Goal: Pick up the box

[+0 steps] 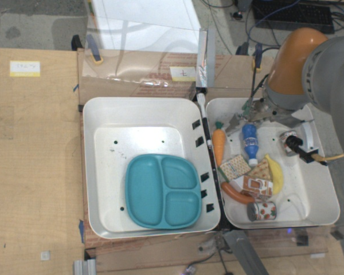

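Note:
The box (258, 185) is a small orange and white carton lying flat in the right bin (321, 211), near the front, between a yellow banana (275, 175) and a red sausage (237, 193). My gripper (243, 118) hangs over the back left part of the same bin, just above the cap of a blue bottle (250, 143). It is well behind the box and apart from it, with nothing visibly held.
The right bin also holds an orange carrot (218, 146), a tan waffle-patterned cracker (235, 166) and a can (262, 211). A teal divided plate (162, 191) lies in the left bin (97, 153). A clear screen (143, 33) stands behind the bins.

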Controlling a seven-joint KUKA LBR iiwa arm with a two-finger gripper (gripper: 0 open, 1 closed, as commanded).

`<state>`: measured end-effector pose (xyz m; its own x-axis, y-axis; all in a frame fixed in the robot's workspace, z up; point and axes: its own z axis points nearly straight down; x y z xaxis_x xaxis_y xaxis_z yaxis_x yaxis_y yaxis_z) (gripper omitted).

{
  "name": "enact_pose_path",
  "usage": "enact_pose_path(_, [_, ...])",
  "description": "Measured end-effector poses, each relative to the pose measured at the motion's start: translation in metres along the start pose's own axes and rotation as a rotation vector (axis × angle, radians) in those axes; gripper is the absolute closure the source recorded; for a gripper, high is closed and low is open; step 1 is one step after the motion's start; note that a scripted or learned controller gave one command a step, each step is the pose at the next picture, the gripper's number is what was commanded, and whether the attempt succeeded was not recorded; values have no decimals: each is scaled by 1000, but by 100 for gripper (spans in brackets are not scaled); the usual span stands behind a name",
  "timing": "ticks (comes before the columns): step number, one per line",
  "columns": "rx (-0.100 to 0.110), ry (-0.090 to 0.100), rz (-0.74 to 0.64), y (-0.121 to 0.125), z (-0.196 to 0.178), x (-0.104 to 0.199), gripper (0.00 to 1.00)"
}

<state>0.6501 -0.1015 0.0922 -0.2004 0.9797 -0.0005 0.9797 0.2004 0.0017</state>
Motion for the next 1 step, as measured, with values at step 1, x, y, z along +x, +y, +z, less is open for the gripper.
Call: enact_pose_path(1, [2, 1, -85, -61, 0, 13, 0])
